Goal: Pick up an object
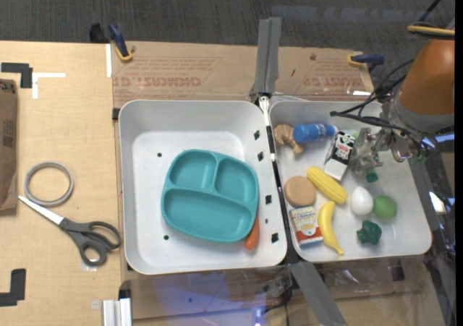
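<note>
The right bin (419, 245) holds several toy foods. Among them are a blue bottle (315, 131), a brown animal figure (288, 138), a black-and-white carton (343, 149), a corn cob (327, 183) and a banana (330, 227). There are also a white egg (361, 202), a green ball (385, 207), broccoli (370, 233), a tan bun (299, 191) and a small snack box (306, 223). My gripper (365, 160) hangs low over the bin's upper right part, just right of the carton and above the egg. A small green piece (372, 176) shows just under it.
The left bin (137, 173) holds a teal divided plate (210, 196) with an orange carrot (252, 234) at its lower right edge. On the bench to the left lie scissors (76, 230) and a tape roll (48, 182). Cables run beside the arm at right.
</note>
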`<move>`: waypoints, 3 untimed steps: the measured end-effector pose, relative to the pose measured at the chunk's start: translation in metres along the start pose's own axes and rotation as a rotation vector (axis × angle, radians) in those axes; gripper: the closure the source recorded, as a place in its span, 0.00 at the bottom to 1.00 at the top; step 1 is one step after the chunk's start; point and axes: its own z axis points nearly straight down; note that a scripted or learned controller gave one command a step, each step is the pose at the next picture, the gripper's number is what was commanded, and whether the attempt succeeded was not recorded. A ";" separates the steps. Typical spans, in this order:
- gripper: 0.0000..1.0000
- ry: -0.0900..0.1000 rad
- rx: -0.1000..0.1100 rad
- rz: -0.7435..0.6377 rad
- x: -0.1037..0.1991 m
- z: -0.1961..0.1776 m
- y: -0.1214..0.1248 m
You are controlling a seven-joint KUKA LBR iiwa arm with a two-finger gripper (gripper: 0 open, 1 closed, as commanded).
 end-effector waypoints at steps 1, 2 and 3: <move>0.00 0.000 0.000 0.136 -0.006 0.000 0.011; 0.00 0.000 -0.001 0.220 -0.042 0.000 0.070; 0.00 0.003 -0.001 0.246 0.063 0.001 0.099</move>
